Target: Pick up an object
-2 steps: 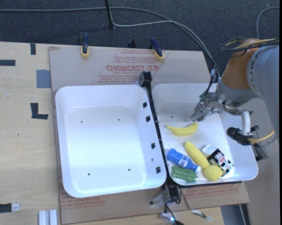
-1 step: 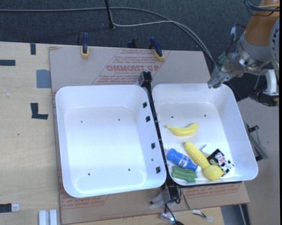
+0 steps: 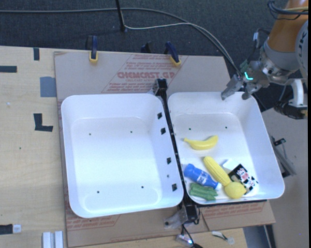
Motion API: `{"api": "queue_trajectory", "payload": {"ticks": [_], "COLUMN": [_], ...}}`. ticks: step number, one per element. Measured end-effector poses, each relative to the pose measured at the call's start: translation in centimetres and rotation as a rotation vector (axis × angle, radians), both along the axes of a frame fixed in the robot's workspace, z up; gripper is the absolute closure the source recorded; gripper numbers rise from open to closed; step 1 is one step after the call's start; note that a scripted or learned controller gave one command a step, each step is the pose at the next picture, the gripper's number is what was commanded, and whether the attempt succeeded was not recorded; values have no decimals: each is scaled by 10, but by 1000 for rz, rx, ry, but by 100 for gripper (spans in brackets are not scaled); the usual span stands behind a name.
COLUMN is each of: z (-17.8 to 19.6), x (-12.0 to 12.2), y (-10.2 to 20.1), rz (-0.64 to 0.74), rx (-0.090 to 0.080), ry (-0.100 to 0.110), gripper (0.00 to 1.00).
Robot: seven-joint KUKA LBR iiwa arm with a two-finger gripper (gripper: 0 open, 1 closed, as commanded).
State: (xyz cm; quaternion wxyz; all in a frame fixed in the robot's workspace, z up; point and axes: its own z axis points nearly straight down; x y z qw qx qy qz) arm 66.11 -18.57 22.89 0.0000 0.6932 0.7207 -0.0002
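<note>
Objects for picking: all gathered in the right bin [image 3: 258, 123], none in the left bin [image 3: 72, 112]. Going left to right across that cluster: green item [image 3: 203, 192] and blue bottle [image 3: 200, 175] at the near-left corner, toy banana [image 3: 201, 143] alone toward mid-floor with long axis roughly across the bin, yellow corn-like piece [image 3: 216, 170] lying diagonal, yellow lemon [image 3: 235, 190], black-and-white card [image 3: 243, 176] tucked at the near-right. Farther right and up: hand [image 3: 237, 90] over the bin's far right rim, well apart from everything. Fingers spread, grasping nothing. Key relation: banana nearest, lying down-left of the hand; the rest farther toward the near edge, crowded and touching. Probably easiest to take the banana across its narrow width.
</note>
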Motion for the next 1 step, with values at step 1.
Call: {"api": "queue_trajectory", "payload": {"ticks": [1], "z": [-111], "x": [5], "y": [53], "rz": [-35], "rx": [3], "ry": [10], "gripper": [0]}}
